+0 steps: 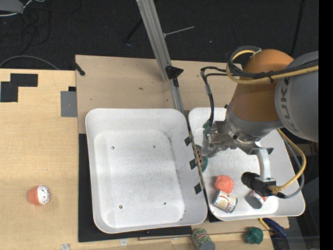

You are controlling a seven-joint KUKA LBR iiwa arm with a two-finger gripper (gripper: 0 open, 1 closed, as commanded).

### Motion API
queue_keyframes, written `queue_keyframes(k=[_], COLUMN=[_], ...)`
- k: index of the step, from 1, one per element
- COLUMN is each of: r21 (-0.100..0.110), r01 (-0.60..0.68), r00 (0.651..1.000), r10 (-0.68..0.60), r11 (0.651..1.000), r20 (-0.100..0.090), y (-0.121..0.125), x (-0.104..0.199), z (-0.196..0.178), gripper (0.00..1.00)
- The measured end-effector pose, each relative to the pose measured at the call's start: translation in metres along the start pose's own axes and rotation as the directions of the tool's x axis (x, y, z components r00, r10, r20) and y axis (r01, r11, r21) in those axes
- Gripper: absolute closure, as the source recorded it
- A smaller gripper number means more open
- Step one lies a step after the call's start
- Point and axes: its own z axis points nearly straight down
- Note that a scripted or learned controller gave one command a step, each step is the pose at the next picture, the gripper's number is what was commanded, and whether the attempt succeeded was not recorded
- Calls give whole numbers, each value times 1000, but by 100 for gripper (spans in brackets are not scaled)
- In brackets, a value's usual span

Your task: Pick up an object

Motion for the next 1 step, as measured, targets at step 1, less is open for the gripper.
queue_keyframes(k=[1], r21=[-3], r01=[0], r00=[1000], r10=[0], r11=[1000], r20=[1], y=[12], x=[54], z=[0], gripper=[100])
